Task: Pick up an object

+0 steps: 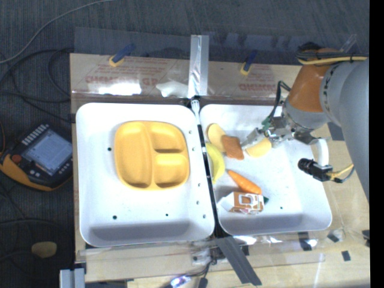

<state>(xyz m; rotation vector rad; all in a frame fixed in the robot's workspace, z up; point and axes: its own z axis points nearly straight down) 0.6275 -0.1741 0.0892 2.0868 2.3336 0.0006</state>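
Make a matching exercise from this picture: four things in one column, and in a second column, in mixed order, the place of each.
Things:
1. yellow divided tray
2. carrot
3. small printed carton
4. banana

Places:
A. against the wall that divides the two bins, on the right bin's side
B. near the front of the right bin, just below the carrot in the image
C. in the middle of the left bin
D. in the right bin, between the banana and the carton

Pairs: 1-C, 2-D, 3-B, 4-A
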